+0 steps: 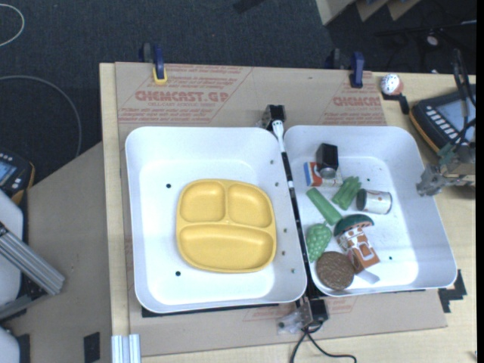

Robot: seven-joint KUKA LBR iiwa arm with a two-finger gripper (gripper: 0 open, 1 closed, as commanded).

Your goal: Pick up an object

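The right bin [423, 225] holds a cluster of small objects. A black box [327, 156] lies at the back, with a red, white and blue packet [312, 174] beside it. Two green pieces [349, 191] [325, 206] lie in the middle, next to a silver can [376, 200] on its side. Nearer the front are a knobbly green piece [318, 239], a dark green and white item [353, 223], an orange and white packet [361, 249] and a brown round disc [334, 270]. The left bin [144, 203] holds a yellow divided plate [227, 225].
Both bins rest on a cardboard sheet [189, 93] held by blue clamps [157, 60] [356, 70]. A black pendant with cables [442, 119] and a grey metal fitting [435, 178] sit just past the right bin's right rim.
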